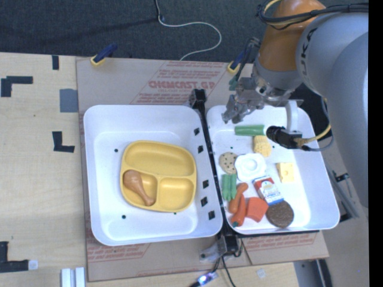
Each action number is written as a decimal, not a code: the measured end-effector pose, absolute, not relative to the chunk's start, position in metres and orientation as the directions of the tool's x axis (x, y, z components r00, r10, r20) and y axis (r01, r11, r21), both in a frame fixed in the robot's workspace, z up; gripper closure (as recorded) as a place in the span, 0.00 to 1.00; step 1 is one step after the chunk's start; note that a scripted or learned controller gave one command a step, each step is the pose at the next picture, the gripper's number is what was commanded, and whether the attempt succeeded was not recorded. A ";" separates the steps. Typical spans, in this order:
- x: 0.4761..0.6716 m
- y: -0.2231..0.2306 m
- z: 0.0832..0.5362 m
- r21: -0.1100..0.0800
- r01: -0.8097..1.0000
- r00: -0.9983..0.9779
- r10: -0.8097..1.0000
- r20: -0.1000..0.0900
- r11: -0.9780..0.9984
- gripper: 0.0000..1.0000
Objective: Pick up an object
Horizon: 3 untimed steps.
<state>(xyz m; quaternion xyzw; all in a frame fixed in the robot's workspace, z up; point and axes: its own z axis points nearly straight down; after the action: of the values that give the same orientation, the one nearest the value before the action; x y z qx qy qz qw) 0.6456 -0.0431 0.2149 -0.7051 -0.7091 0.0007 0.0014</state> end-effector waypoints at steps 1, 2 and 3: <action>0.654 -0.010 0.216 -0.001 1.000 -0.003 1.000 0.000 0.003 1.00; 0.647 -0.006 0.224 -0.002 1.000 -0.002 1.000 0.001 0.002 1.00; 0.654 -0.016 0.233 0.000 1.000 -0.001 1.000 0.000 0.001 1.00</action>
<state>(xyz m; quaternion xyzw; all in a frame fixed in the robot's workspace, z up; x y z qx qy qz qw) 0.6538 -0.0155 0.2333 -0.7066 -0.7076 0.0001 0.0003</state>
